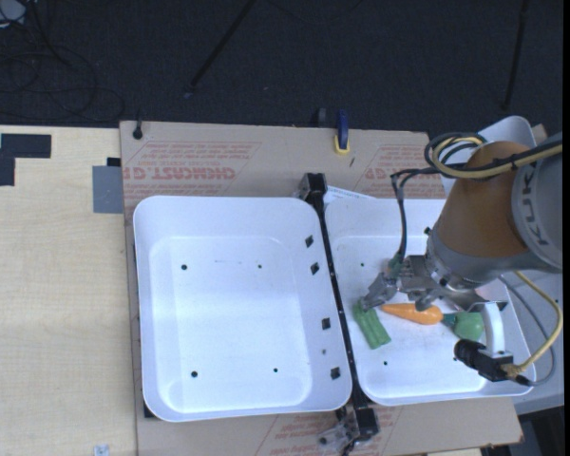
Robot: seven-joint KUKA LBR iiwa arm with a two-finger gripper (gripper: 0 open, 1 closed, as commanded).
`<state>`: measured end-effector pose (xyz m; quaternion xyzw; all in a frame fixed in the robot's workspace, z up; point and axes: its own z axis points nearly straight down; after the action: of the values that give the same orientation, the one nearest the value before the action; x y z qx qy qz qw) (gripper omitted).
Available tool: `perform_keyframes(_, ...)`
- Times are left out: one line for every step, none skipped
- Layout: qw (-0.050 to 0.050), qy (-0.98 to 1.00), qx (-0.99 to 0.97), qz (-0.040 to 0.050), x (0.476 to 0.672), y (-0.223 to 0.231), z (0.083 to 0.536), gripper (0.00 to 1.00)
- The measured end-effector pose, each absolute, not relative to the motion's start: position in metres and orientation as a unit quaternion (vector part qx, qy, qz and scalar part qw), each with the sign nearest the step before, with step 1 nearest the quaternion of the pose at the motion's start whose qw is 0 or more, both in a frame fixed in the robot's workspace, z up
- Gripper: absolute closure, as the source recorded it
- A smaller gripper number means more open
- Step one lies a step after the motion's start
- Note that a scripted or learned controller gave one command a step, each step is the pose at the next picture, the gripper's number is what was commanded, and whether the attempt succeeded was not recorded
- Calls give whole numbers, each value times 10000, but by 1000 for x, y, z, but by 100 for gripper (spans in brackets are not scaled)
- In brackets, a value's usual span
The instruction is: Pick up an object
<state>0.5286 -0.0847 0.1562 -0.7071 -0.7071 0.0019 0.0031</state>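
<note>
In the right bin (427, 388) lie an orange carrot-shaped object (413, 313), a green rectangular block (371, 327) to its left, and a small green rounded object (470, 325) to its right. My gripper (397, 301) hangs low over the middle of this bin, just above the carrot's left end. It is open, its two grey fingers (370, 299) spread apart, and nothing is held between them. The arm's orange band and grey wrist cover the bin's right part.
The left bin (152, 255) sits beside the right one, with a black divider rail (328, 293) between them. Both bins rest on a cardboard sheet (228, 164). Wooden bench extends to the left.
</note>
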Motion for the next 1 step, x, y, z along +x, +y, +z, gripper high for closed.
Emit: perform_keyframes(32, -7048, -7094, 21, 527, -87, 170, 100)
